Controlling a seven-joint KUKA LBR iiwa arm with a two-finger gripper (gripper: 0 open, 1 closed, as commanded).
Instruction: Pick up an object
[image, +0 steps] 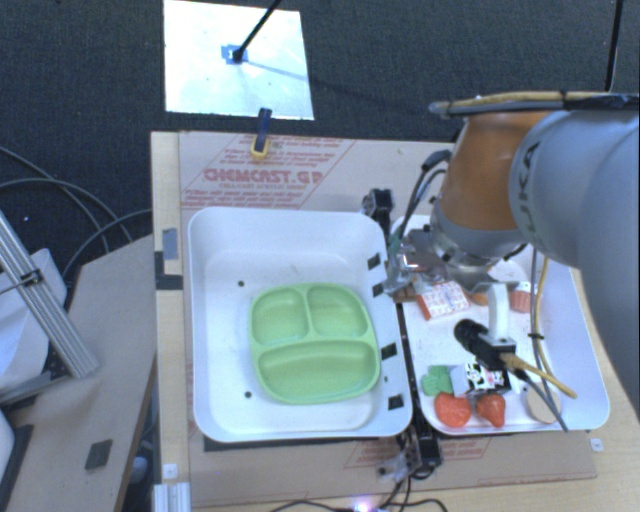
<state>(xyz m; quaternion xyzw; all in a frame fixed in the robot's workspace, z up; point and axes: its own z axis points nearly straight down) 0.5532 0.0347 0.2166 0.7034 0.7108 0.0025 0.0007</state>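
My gripper (398, 268) hangs low over the left edge of the right bin (590, 400), close to the wall between the two bins. Just to its right lies a red-and-white patterned packet (441, 298), partly under the wrist. Whether the gripper touches it I cannot tell. Near the front of that bin lie a green piece (436, 380), two red strawberry-like pieces (452, 410) (491, 407) and a small black-and-white piece (487, 378). An orange piece (520, 297) shows beside the arm.
The left bin (225, 250) holds a light green divided plate (314, 342). A pale wooden utensil (543, 400) lies at the right bin's front right. The big grey and orange arm (520, 170) covers the back of the right bin.
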